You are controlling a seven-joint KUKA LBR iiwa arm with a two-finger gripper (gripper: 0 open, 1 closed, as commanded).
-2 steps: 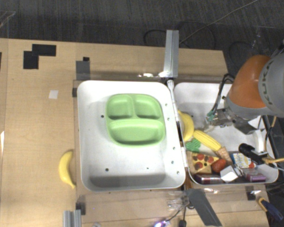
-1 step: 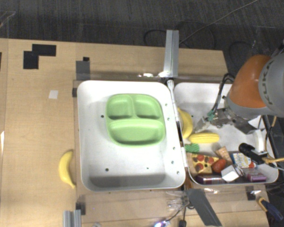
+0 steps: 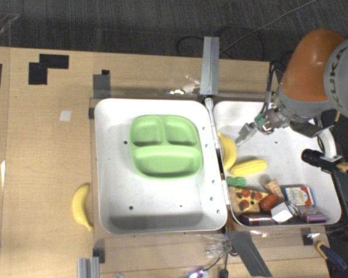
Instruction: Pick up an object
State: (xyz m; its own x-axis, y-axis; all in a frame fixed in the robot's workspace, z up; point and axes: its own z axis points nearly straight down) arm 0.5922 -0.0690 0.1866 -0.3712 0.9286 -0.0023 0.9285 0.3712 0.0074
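Note:
The right bin [image 3: 278, 155] holds a yellow banana [image 3: 227, 148] against its left wall and a yellow corn cob [image 3: 247, 167] just below it. Along the front lie a pizza slice [image 3: 247, 200], a small green piece [image 3: 236, 182], a brown cone [image 3: 273, 187], a red-and-blue carton [image 3: 298, 196] and a purple item [image 3: 313, 216]. My gripper [image 3: 245, 132] hangs over the upper left part of this bin, slanting down-left, just right of the banana and above the corn. I see nothing held in it.
The left bin [image 3: 110, 155] carries a green divided plate [image 3: 165, 145]. A second banana [image 3: 80, 207] lies on the wooden bench outside the left bin's front left corner. A grey metal post [image 3: 210, 65] rises behind the wall between the bins.

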